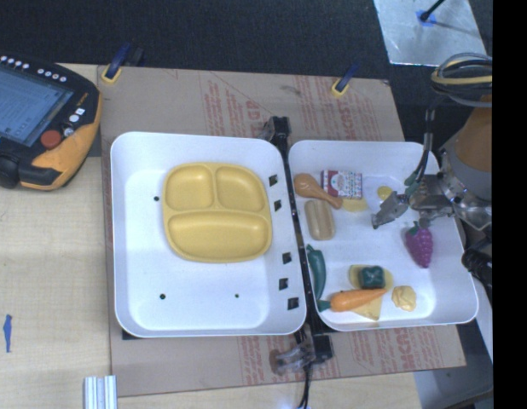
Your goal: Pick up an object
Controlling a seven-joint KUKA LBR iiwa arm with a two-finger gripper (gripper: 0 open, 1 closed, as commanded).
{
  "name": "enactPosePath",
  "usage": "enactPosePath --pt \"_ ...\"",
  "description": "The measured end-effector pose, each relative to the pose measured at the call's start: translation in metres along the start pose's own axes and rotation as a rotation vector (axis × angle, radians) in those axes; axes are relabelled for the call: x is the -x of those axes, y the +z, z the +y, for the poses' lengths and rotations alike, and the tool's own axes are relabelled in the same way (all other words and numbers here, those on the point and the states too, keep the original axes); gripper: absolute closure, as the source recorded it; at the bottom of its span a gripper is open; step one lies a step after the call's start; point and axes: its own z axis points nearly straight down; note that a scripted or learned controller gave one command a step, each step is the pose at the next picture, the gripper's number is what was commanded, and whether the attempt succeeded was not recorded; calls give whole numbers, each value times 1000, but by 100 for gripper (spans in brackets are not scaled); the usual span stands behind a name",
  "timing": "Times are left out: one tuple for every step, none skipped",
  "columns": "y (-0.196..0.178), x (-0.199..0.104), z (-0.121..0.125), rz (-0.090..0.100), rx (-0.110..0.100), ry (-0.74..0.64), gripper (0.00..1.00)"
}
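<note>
Camera view: approach, nothing picked up yet.
The gripper point(398, 209) hangs over the right bin point(379, 153), fingers apparently parted and empty; purple grapes point(420, 244) lie just beside it and seem nearest, so descend, then close.

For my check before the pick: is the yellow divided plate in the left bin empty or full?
Empty: the yellow plate shows three bare compartments.

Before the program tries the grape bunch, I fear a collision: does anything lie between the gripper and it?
Nothing visible does. The gripper hovers in the right bin, and only bare white floor separates it from the purple grape bunch.
</note>
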Motion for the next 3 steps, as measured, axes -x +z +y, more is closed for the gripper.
enactPosePath --pt "26 73 39 -4 5 5 0" --pt "92 68 29 0 -4 1 0" --pt "116 69 -29 2 -7 2 0"
